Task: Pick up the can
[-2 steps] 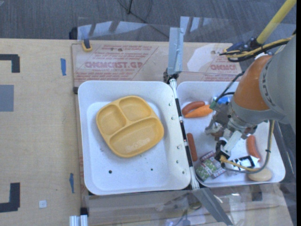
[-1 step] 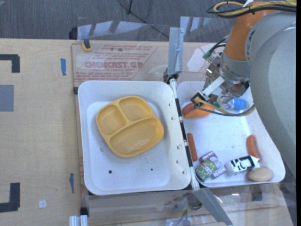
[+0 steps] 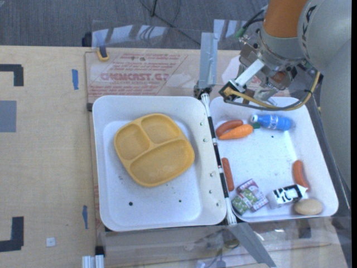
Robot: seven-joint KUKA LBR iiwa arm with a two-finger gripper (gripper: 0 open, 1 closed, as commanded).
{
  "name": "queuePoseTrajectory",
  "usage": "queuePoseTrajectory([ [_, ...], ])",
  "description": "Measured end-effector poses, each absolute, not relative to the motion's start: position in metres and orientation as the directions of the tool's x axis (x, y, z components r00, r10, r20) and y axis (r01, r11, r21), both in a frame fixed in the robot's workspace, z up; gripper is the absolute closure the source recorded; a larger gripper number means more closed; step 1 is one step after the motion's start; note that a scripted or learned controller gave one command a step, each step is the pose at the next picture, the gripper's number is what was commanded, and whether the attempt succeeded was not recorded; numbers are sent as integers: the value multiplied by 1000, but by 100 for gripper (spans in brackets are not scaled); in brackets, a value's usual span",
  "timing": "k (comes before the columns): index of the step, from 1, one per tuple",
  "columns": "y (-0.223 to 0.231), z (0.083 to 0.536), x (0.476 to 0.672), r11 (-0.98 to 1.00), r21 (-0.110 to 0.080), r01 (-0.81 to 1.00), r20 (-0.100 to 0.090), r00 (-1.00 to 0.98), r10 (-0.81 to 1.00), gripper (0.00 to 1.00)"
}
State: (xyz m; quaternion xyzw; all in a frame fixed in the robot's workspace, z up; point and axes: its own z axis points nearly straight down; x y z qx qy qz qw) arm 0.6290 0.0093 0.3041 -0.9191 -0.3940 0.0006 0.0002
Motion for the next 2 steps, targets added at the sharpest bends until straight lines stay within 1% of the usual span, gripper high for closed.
queuePoseTrajectory([
  [1, 12, 314, 629, -685, -2, 729, -3, 685, 729, 100],
  [2, 70, 261, 535, -153, -3, 988, 0, 153, 988, 100],
])
